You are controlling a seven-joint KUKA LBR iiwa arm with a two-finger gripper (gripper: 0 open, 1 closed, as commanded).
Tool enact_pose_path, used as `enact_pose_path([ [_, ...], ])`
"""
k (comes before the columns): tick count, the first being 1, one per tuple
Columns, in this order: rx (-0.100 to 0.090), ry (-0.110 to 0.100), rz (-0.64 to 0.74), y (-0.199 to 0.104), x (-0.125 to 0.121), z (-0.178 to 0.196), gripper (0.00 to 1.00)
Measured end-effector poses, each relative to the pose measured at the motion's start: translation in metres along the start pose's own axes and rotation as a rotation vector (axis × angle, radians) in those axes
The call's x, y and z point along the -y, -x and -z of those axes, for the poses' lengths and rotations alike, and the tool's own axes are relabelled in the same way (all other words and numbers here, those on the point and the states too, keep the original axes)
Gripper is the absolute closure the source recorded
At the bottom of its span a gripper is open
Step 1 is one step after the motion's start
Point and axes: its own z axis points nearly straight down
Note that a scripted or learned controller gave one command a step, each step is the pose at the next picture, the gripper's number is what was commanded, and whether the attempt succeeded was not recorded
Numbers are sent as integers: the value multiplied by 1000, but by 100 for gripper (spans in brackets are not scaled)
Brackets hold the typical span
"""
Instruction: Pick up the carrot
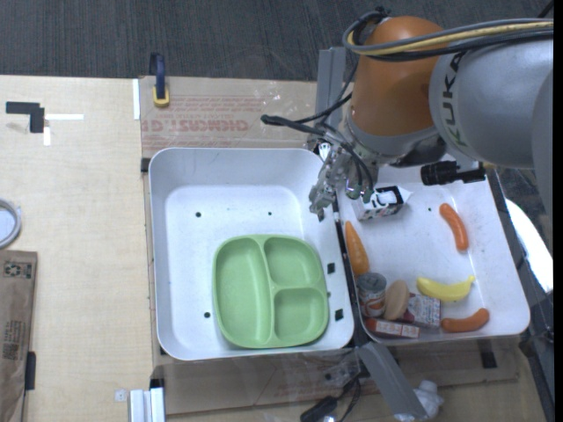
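Observation:
The carrot (355, 246) is an orange, tapered piece lying along the left wall of the right bin (506, 262), its thin tip pointing toward the near side. My gripper (329, 206) hangs over the divider between the two bins, just above and slightly left of the carrot's upper end. Its fingers stand apart, open, with nothing between them. The grey arm with its orange band (396, 69) reaches in from the upper right and hides the far left corner of the right bin.
A green divided plate (268, 293) lies in the left bin (176, 236). The right bin also holds a small white carton (384, 200), two sausages (454, 227) (464, 322), a banana (444, 287), a can (371, 287) and a flat box (396, 328).

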Motion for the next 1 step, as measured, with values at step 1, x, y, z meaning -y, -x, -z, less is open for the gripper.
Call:
enact_pose_path([
  [1, 1, -1, -486, -25, 37, 22, 100],
])
